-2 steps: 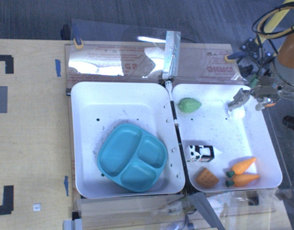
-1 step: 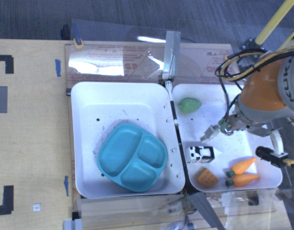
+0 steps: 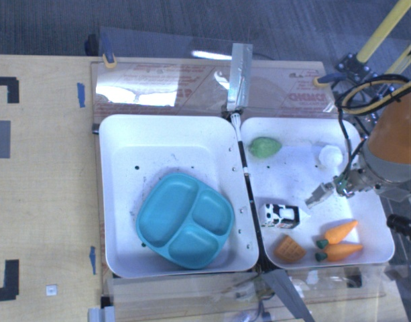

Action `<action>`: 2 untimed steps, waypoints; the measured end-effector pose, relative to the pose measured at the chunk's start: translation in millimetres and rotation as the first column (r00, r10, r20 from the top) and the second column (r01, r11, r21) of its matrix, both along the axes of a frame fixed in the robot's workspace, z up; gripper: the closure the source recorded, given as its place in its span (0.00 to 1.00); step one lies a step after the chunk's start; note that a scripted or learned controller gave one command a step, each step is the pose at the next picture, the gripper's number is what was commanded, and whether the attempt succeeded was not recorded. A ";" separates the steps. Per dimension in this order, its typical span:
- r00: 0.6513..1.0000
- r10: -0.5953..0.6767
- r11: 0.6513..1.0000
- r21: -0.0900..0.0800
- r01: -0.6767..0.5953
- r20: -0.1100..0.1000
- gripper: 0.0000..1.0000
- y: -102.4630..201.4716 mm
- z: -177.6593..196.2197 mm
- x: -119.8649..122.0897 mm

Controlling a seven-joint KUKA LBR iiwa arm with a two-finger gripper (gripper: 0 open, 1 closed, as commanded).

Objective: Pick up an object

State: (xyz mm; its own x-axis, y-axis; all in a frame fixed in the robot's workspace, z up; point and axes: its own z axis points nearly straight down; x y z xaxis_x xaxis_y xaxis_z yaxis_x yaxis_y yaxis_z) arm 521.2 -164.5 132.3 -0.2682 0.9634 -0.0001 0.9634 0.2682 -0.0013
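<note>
Poised low over the right bin [image 3: 386,237], the gripper [image 3: 320,194] reaches in from the right, its metal tip slanting down toward the bin floor. At this size and angle it cannot be told how the tip is set, and nothing can be seen caught in it. It hangs above bare white floor, apart from every object.

The task names no particular thing, so any of the right bin's contents would serve. Nearest is the black-and-white cow toy [image 3: 280,215], lying just below and left of the tip beside the divider between the bins. Two orange carrots [image 3: 342,240] lie together toward the bin's near right corner, and an orange-brown ridged piece [image 3: 289,249] sits at the near wall. A green lump [image 3: 264,147] rests at the far wall, and a small white object [image 3: 330,155], hard to read against the white floor, lies further right along that side.

The left bin [image 3: 118,180] carries a blue divided tray [image 3: 185,219], lying flat and well away from the arm.

By the look of it the approach is under way and no grasp is made yet; the cow toy seems the likeliest target, though its place beside the divider leaves little room on that side.
</note>
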 end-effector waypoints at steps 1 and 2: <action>0.998 -0.042 0.999 -0.014 0.043 0.035 0.00 25.6 -19.0 -10.9; 0.996 0.063 0.998 -0.012 -0.062 0.061 0.00 18.4 -24.3 -22.2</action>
State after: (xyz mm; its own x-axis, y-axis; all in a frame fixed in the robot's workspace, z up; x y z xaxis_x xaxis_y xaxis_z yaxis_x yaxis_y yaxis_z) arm 499.1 -146.1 108.0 -0.3271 0.9446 -0.0277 0.9431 0.3282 0.0543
